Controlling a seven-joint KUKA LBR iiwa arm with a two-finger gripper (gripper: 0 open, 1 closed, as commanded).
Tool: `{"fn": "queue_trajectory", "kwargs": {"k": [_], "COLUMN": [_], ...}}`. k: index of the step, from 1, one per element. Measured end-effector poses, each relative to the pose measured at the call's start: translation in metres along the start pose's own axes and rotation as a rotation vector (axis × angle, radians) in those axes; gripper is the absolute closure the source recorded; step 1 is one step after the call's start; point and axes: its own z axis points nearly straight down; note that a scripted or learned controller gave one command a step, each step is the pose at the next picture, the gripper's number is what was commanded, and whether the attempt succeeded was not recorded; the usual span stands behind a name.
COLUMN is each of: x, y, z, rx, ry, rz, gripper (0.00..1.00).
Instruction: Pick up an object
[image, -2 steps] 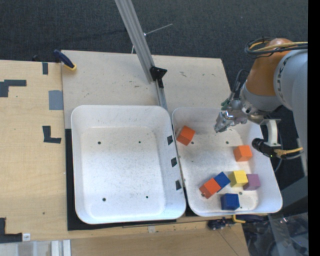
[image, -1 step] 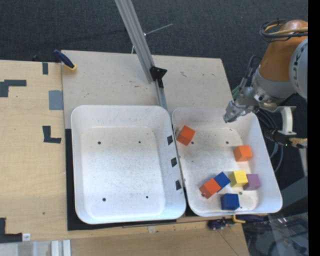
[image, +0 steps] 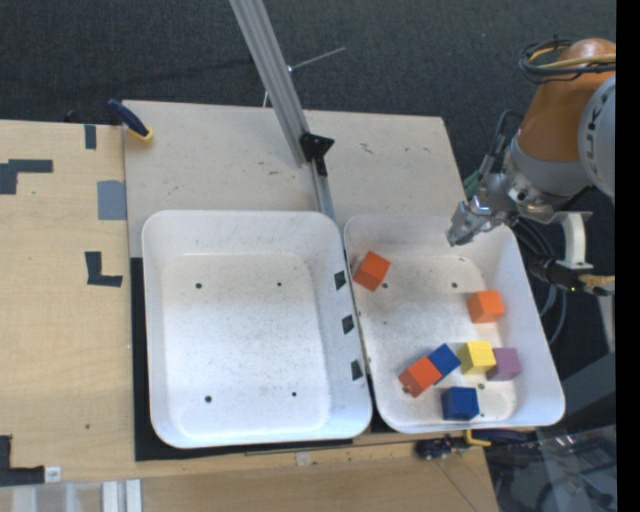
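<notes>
White plastic fills the middle of the frame: the left bin (image: 245, 330) bare, the right bin (image: 530, 300) holding every block. From left, an orange cube (image: 372, 270) sits alone near the divider; lower right cluster a second orange (image: 420, 375), two blue blocks (image: 445, 358), yellow (image: 479, 355) and purple (image: 505, 363), with another orange block (image: 486, 305) above them. The tool (image: 467, 228) hangs over the bin's upper right rim, nothing visibly in it; its opening I cannot tell. Picking seems not yet begun.

White bins (image: 160, 235); orange, blue, yellow, purple cubes (image: 462, 368).
</notes>
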Motion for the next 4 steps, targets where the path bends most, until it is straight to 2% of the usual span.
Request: {"fn": "queue_trajectory", "kwargs": {"k": [1, 2, 4], "x": [0.054, 0.108, 0.224], "y": [0.002, -0.006, -0.008], "z": [0.007, 0.015, -0.009], "rx": [0.002, 0.003, 0.001], "ry": [0.001, 0.001, 0.002], "rz": [-0.005, -0.005, -0.007], "gripper": [1.00, 1.00, 1.00]}}
